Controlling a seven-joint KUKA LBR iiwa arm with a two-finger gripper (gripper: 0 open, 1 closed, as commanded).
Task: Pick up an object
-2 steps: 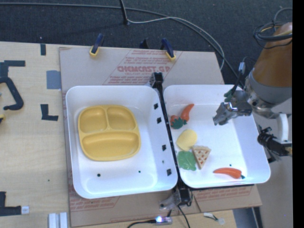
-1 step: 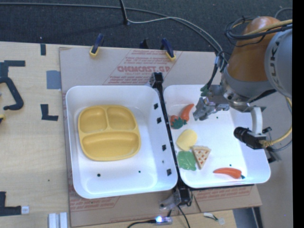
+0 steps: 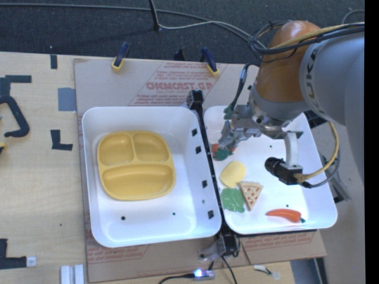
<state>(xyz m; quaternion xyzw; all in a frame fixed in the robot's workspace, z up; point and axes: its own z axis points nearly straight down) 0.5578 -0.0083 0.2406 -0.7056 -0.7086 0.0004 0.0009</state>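
Yellow divided tray (image 3: 136, 164) lies in your left bin (image 3: 95, 218), alone. In the right bin (image 3: 320, 212), near its left wall: a small red-and-green piece (image 3: 221, 154), a yellow lump (image 3: 233, 173) nearer you, then a green leafy piece (image 3: 232, 200), a pizza slice (image 3: 251, 193), and a red pepper (image 3: 284, 215) rightmost. The gripper (image 3: 228, 139) hangs right over the red-and-green piece; whether it's open, closed or gripping, you cannot tell.

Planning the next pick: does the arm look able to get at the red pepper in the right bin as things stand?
Probably yes. The red pepper lies alone near the front of the right bin, with bare floor around it and nothing on top. The pincer sits over the same bin, farther back, near the reddish-green toy.
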